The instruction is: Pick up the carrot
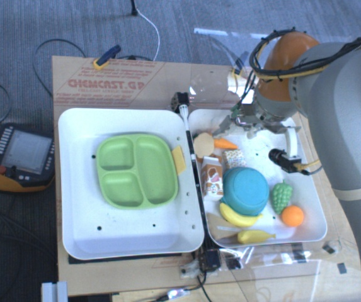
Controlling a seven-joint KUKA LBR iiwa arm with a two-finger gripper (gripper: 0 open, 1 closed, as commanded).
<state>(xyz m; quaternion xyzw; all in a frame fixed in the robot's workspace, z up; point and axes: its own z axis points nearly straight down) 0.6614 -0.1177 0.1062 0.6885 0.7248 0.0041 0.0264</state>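
The carrot (pixel 225 145), a short orange piece, lies in the right bin (pixel 310 201) near its back left corner, next to a beige round item (pixel 203 145). My gripper (pixel 260 122) hangs over the back of that bin, just up and to the right of the carrot, below the orange wrist band (pixel 287 50). Nothing shows between the gripper and the carrot, and the two look apart.
The right bin also holds a small carton (pixel 212 176), a blue bowl (pixel 246 189), a banana (pixel 237 215), a green bumpy fruit (pixel 281 195), an orange (pixel 292 216) and a yellow piece (pixel 256 236). The left bin (pixel 79 231) holds a green divided plate (pixel 135 170). A handheld control unit (pixel 17 157) lies on the floor at the left.
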